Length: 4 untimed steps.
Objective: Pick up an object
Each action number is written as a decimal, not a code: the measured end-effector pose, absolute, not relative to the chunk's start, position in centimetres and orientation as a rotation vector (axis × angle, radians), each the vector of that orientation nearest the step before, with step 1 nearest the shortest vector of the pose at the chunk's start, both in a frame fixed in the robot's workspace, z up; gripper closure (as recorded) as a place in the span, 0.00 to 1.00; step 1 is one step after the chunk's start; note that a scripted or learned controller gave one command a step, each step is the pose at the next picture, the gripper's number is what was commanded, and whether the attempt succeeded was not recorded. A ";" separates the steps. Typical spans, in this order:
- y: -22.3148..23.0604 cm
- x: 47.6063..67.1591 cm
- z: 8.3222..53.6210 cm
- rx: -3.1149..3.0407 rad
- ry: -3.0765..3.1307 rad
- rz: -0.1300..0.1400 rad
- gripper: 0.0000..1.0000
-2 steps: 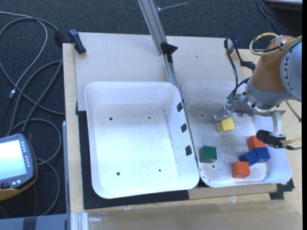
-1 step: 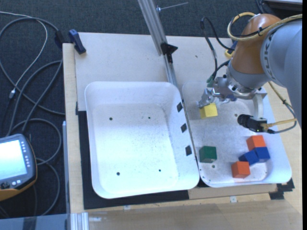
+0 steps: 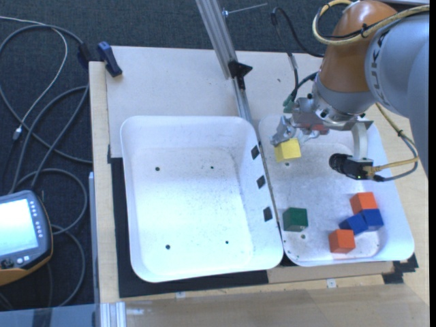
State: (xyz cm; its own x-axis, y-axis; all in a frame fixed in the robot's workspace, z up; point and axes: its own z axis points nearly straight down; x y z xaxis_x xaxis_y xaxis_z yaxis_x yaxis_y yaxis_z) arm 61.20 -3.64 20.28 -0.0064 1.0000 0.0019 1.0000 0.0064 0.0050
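Camera view: gripper [image 3: 289, 140] sits over the upper left of the right bin [image 3: 398, 240], and the yellow block [image 3: 287, 150] is pinched at its tips, fingers closed narrow on the block's top edge. Block looks tilted, one corner dipping. Whether it has cleared the bin floor or rests on it, cannot tell from this slant.

Step in hand, my read: secure and lift. Grip looks shallow, only the upper part of the block seems to be between the fingers, so a straight vertical raise with no sideways swing is the safe call. Jerk or twist could rotate the block out. Left wall of the bin and the metal pole [image 3: 218, 36] are near, so keep the lift plumb and away from them.

Other candidates lie well apart at the lower end of the same bin: green block [image 3: 295, 218] alone near the left wall; orange block [image 3: 342, 240], blue block [image 3: 363, 221] and a second orange block [image 3: 363, 201] clustered, touching or nearly so.

Materials: blocks look like small painted wood or hard plastic cubes, matte, sharp edges, flat faces, easy for parallel fingers if squared up. Bins are white, shallow, rounded corners, speckled with dark scuffs. Left bin [image 3: 136, 182] has small dark dots on its floor. Bench [image 3: 163, 80] is pale board. Arm: grey shell, glossy orange band, yellow cable looped on top. Black camera-like unit [image 3: 349, 165] hangs beside the wrist.
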 end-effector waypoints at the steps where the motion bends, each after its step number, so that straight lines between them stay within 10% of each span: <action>1: -0.3 63.7 19.9 2.215 2.227 0.004 1.00; 2: -0.6 63.7 20.0 2.220 2.222 0.000 0.00; 4: -12.1 56.8 11.8 2.234 2.218 -0.014 0.00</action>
